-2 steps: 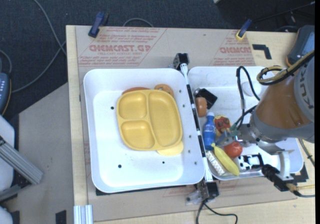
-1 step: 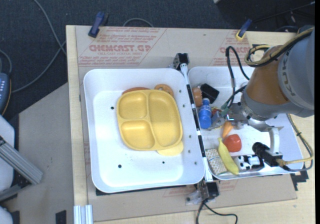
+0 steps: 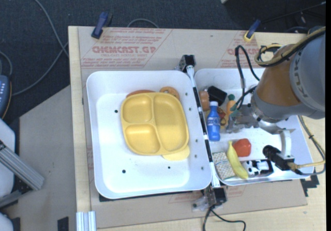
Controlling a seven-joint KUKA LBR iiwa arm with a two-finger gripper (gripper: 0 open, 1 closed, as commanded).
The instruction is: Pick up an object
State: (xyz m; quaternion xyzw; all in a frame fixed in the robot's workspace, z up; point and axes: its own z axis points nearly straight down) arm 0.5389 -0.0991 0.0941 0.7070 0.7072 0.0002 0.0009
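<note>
From above, the cardboard-covered worktop (image 3: 129, 51) bears red print reading "CHEMCAST GP", partly repeated beside the right white bin (image 3: 305, 165). In that bin lie a blue plastic bottle (image 3: 213, 124), a yellow banana (image 3: 236, 161) and a red tomato-like ball (image 3: 241, 147); the left white bin (image 3: 103, 137) holds a yellow divided plastic tray (image 3: 154, 123). The grey arm's gripper (image 3: 234, 121) hangs just right of the bottle; whether its jaws are apart or together cannot be told.

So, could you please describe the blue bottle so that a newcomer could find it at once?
Look at the right bin, the one the arm reaches into. Along its left wall, beside the divider between the bins, lies the blue bottle. Its white cap and blue body set it apart from the banana and red tomato nearby.
</note>
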